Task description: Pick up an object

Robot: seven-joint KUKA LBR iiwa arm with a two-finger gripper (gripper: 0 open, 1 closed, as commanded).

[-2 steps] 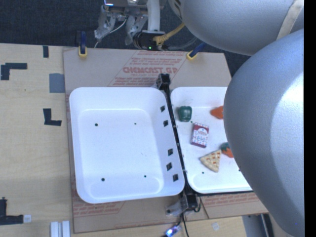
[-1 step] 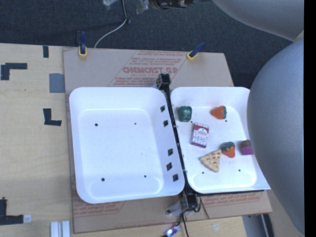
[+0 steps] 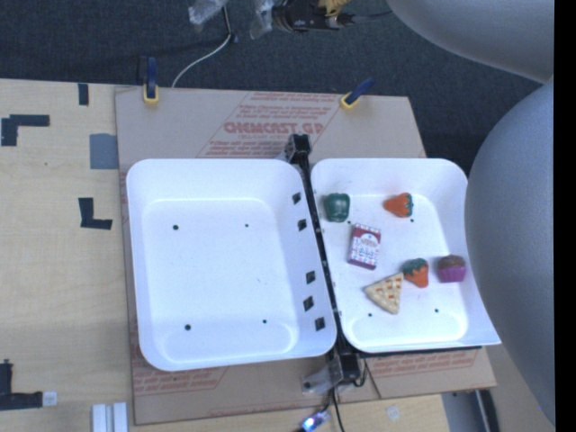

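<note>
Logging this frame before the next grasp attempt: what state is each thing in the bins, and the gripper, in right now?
green object: resting in right bin, near divider, untouched.
orange-red toy: lying in right bin, apart from others.
red-and-white packet: lying flat, mid-bin.
pizza slice toy: lying flat.
strawberry toy: resting right beside the pizza slice toy.
purple object: resting near right wall.
gripper: raised beyond the bins, holding nothing.

Two bins (image 3: 216, 268) of smooth white plastic, faintly glossy. Beneath them matt brown cardboard (image 3: 270, 129) with red print, on a pale wood-grain bench (image 3: 54, 268). Dark matt carpet (image 3: 81, 16) behind. Toy food of smooth plastic: pizza slice (image 3: 386, 292), strawberry (image 3: 399, 205), purple piece (image 3: 451, 268). Printed paper-like carton (image 3: 364, 246). Arm (image 3: 504, 25) of smooth grey, slightly shiny casing.
</note>
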